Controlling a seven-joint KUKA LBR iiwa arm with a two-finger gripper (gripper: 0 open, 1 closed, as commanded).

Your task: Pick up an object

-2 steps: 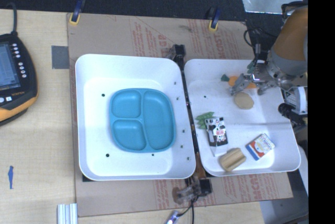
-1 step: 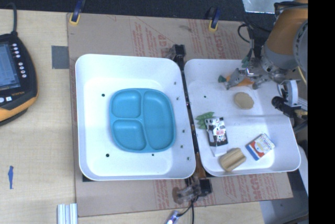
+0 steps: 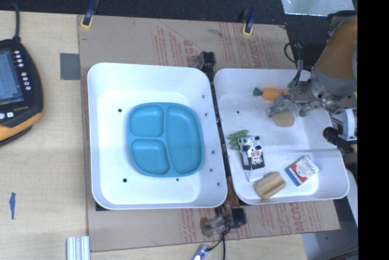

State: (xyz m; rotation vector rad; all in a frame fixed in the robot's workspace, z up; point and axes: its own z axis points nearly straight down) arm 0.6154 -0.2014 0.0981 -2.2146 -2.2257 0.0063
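Camera view has my arm [image 3: 337,58] reaching in from the right, its orange band over the right bin's [image 3: 234,87] far right corner and the wrist bent down toward the bin floor. My gripper [image 3: 285,106] sits low at the upper middle of that bin, right over a tan disc [image 3: 284,119]; I cannot tell how it stands or whether it has anything. An orange carrot [image 3: 268,93] lies just left of it. Toward the near side lie a green sprig [image 3: 237,138], a dark packet [image 3: 251,153] touching it, a bread roll [image 3: 269,184] by the near rim and a small carton [image 3: 302,169] to its right. Open floor runs through the bin's middle. A blue tray [image 3: 165,139] lies in the left bin [image 3: 100,79]. Both bins rest on cardboard [image 3: 152,40] clipped to a wooden bench [image 3: 36,180], with a pendant [image 3: 15,88] at far left.
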